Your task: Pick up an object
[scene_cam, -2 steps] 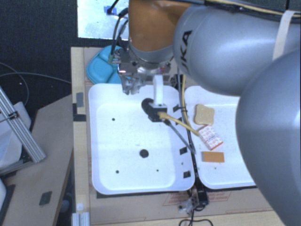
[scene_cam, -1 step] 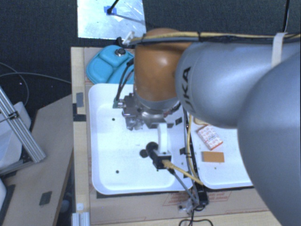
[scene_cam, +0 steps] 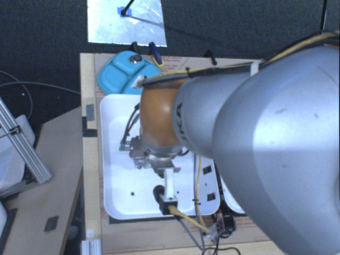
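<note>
over the left white bin (scene_cam: 114,142) hangs the gripper (scene_cam: 149,158), low under the orange band (scene_cam: 156,116); whether it is open or closed i cannot tell. what lies under the arm (scene_cam: 265,116) is hidden. a small dark speck (scene_cam: 133,194) marks the bin floor. beyond the far rim lies a light blue plastic thing (scene_cam: 125,73).

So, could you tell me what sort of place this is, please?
Probably a robotics lab or test cell: a grey industrial arm reaches over a shallow white bin on a bench, with aluminium framing alongside.
</note>
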`<act>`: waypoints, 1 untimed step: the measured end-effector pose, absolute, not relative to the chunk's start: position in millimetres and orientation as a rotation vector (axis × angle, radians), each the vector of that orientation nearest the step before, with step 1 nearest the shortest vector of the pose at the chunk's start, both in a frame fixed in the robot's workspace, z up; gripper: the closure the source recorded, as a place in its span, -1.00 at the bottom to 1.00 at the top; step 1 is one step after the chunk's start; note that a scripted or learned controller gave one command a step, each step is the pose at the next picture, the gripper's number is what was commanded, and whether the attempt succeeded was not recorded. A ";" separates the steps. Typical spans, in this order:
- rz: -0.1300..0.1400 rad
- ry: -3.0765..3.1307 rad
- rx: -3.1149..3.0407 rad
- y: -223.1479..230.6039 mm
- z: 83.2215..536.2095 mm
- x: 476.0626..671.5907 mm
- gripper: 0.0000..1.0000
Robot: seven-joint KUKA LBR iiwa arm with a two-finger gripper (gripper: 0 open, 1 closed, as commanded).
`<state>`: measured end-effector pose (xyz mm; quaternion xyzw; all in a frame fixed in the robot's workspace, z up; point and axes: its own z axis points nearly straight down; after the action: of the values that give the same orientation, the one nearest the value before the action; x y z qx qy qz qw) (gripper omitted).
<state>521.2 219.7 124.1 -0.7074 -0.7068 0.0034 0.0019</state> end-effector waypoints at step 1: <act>-0.009 -2.222 -2.223 200.1 85.2 589.5 1.00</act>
<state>589.5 200.1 85.2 -0.7073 -0.7069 -0.0028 -0.0010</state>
